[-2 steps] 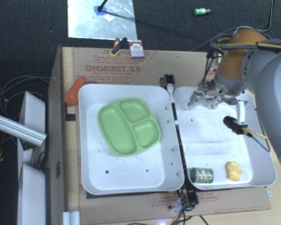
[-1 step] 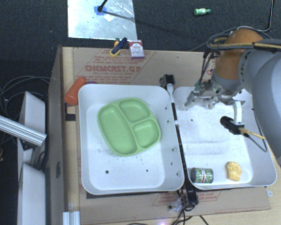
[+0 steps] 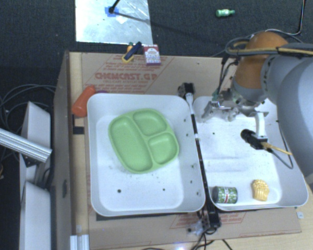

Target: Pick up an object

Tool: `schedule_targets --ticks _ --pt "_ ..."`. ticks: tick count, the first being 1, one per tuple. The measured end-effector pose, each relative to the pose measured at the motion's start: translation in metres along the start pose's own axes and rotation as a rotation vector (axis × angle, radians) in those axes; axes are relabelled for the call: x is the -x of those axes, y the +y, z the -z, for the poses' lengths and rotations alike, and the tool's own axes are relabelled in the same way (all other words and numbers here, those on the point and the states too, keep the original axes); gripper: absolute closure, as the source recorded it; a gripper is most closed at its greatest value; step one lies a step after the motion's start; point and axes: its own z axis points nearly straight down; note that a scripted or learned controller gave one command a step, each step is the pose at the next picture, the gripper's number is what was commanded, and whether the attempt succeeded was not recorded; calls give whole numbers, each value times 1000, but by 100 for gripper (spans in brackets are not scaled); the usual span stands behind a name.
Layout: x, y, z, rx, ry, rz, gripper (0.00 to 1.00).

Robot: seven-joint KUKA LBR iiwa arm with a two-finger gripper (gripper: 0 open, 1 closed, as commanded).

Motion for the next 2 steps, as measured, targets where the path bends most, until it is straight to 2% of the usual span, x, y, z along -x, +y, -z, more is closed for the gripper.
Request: schedule_targets --ticks 1,2 --pt "4 0 12 1 0 -2 0" --pt "0 0 0 0 0 -1 0"
